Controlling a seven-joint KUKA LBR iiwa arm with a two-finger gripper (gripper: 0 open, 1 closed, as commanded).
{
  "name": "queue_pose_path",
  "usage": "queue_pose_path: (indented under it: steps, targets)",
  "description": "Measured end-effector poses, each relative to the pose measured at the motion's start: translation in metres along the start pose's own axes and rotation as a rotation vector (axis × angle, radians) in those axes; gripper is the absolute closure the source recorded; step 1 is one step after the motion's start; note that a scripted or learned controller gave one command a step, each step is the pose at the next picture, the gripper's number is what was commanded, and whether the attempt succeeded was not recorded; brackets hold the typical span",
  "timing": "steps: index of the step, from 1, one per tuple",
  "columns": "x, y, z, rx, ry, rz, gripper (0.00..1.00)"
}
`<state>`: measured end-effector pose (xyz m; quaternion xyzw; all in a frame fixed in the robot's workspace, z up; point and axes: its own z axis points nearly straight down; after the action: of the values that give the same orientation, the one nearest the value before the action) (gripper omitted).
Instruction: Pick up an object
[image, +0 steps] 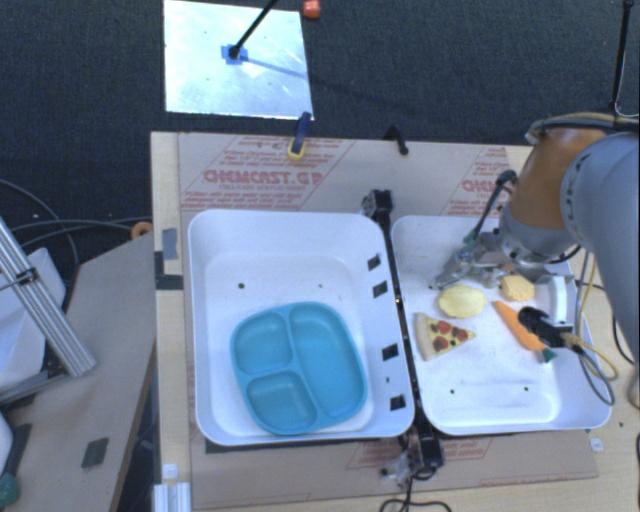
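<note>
Arm low over the right bin, gripper hard to read

The gripper (462, 268) sits at the right bin's (500, 400) far side; whether it is open or closed cannot be told, its metal parts blurring together. Just beside it lies a round pale yellow piece (461, 300). A pizza slice (441, 333) points toward the far left. An orange carrot (519, 324) runs diagonally, partly covered by black hardware. A glossy blue divided plate (298, 366) lies in the left bin (230, 250).

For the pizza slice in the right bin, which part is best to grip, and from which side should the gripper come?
Grip the pizza slice across its middle, coming straight down from above. It lies flat on the right bin's floor, so a side approach would likely fail. Its straight edges give the fingers something to close on, and bare floor surrounds it.
</note>
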<state>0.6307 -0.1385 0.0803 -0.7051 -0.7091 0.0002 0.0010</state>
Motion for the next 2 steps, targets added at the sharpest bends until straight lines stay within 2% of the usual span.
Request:
queue_pose_path:
  steps: [1,2]
  targets:
    - [-0.001,0.001,-0.016,-0.008,-0.002,0.0,1.0]
    - [0.032,-0.084,-0.003,0.006,0.002,0.005,1.0]
